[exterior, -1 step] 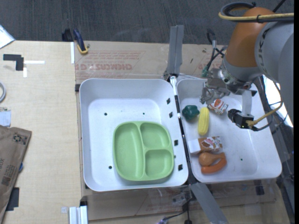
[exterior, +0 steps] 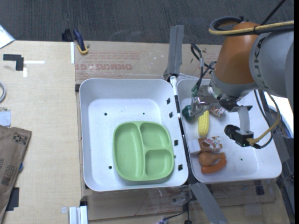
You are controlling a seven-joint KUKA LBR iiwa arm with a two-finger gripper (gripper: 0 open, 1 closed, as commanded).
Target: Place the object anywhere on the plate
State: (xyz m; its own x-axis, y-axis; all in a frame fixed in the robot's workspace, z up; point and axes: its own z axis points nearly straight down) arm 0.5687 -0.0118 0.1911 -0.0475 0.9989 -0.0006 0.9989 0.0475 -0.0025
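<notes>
**Operator:** I'm looking at the corn cob (exterior: 203, 123). It lies in the right bin (exterior: 261, 169), near that bin's left wall, directly under my hand (exterior: 202, 107). Its long axis runs almost straight toward and away from the camera, one end up under the hand, the other pointing down at the orange toy (exterior: 212, 162).

**Colleague:** Do you have it?

**Operator:** I cannot tell. The wrist covers the fingers, so whether the hand is released or clenched on the cob is hidden from me.

**Colleague:** And the target?

**Operator:** The green plate (exterior: 142, 150) sits in the left bin (exterior: 93, 125), well apart from the cob, across the divider. I judge the hand is low over the cob to take it by its upper end. A small brown packet (exterior: 210, 144) lies between cob and orange toy.
</notes>
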